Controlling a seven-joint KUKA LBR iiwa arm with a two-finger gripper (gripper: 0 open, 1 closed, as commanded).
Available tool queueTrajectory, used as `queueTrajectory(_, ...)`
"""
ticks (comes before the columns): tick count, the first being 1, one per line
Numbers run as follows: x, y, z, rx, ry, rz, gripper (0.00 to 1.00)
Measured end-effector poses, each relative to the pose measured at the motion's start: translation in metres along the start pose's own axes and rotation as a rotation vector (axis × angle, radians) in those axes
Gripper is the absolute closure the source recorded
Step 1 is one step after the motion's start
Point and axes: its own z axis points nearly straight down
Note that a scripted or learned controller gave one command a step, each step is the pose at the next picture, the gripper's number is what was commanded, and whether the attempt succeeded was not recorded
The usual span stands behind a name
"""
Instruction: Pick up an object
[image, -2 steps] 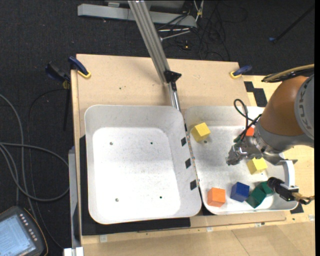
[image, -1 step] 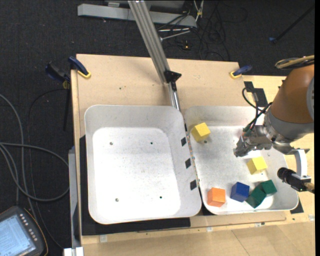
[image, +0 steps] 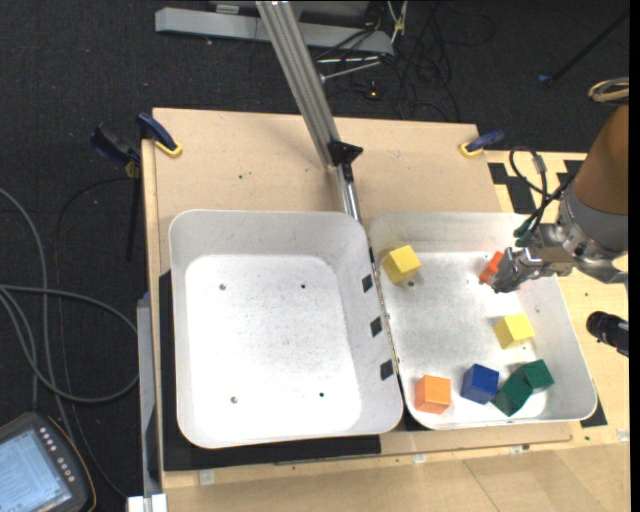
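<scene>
The left bin (image: 200, 300) sat on the bench (image: 250, 160), its white floor speckled. A metal pole (image: 310, 90) slanted down from the top and ended at the seam between the two bins. Moving across into the right bin (image: 440, 300): a yellow block (image: 402, 264) lay near its upper left corner, close to the dividing edge. Down at the front wall, an orange block (image: 433, 393) rested just left of a blue block (image: 480, 383). Beside the blue one were two green blocks (image: 524, 386), touching each other, tucked into the front right corner. Above them, a smaller yellow block (image: 514, 329) sat alone mid-floor. And there was the gripper (image: 500, 272), low over the bin's upper right part, with a small orange-red piece (image: 490, 267) right at its tip. Whether that piece was pinched I couldn't tell. The arm (image: 600, 200) came in from the right, orange band showing above the wrist.
</scene>
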Motion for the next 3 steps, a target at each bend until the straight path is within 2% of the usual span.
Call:
queueTrajectory(2,0.101,0.022,0.026,0.01,0.004,-0.005,1.0)
queueTrajectory(3,0.158,0.035,0.015,0.006,0.005,-0.006,1.0)
